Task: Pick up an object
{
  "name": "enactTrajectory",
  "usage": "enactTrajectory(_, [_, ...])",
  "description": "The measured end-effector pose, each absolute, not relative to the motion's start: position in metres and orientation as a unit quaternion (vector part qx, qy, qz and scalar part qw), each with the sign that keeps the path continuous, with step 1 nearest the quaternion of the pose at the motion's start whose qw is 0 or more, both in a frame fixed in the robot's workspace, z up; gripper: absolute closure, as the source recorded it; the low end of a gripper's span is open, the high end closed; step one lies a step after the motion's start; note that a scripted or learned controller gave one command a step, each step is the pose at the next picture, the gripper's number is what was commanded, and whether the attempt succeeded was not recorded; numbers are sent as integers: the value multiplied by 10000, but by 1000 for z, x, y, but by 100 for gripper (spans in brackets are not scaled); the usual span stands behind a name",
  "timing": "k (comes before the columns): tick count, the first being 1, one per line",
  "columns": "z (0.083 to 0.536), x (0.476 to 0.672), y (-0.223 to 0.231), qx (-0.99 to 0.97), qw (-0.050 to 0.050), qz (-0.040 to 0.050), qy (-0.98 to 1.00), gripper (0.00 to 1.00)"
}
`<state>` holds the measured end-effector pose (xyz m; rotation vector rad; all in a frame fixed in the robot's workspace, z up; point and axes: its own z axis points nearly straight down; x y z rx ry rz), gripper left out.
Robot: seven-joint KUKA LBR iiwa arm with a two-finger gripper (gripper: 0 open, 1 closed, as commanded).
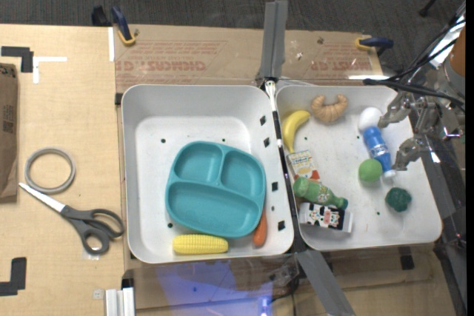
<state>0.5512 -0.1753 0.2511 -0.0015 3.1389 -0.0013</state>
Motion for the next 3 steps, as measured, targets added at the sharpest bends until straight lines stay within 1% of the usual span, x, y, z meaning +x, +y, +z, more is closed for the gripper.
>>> enactTrajectory(1, [94, 627, -222, 307, 31, -10, 9995, 0])
enactTrajectory(2, [93, 589, -221, 1014, 20, -4, 9948, 0])
enactTrajectory(3, [92, 522, -222, 1076, 13, -3, 9942, 0])
